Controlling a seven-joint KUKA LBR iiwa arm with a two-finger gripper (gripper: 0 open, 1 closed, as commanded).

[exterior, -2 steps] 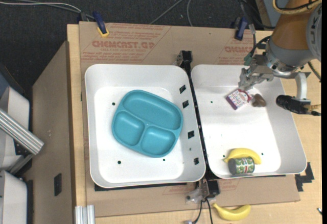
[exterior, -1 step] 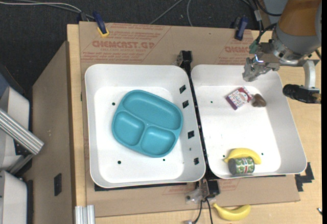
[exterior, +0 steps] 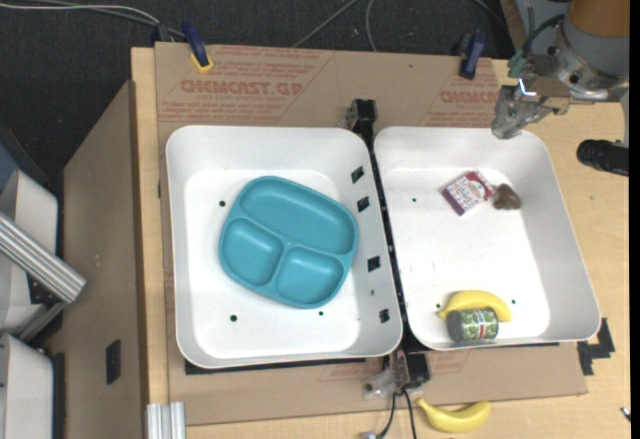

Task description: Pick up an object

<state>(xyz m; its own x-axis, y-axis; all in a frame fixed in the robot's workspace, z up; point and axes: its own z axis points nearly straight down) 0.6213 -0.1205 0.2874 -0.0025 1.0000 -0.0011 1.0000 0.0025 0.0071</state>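
The gripper [exterior: 508, 119] hangs over the far right corner of the right bin [exterior: 560, 227], at or just above its rim, and whether it is open or closed cannot be told from this slanted view. Nothing is seen held in it. The nearest candidates for a pick lie in that same bin: a small purple-and-white packet [exterior: 465, 192] with a brown lump [exterior: 507, 196] just beside it on its right, both resting on the bin floor in the far half. From the gripper they lie toward the viewer and a little to the left in the picture, near but clearly apart from it, so my judgement is that the coming move turns on a short travel inward from the corner and then a descent. The packet lies slightly skewed to the bin walls (its outline is too small to read a firm long axis). Farther off, against the near wall of the same bin, a banana [exterior: 478, 302] lies roughly crosswise with a green-labelled can [exterior: 473, 326] touching it on the near side; crowded together and close to the wall, they would probably be the harder grasp. The left bin [exterior: 185, 227] holds a teal divided plate [exterior: 288, 240], well apart from the gripper. A second banana [exterior: 455, 414] lies on the desk [exterior: 250, 77] outside the bins.
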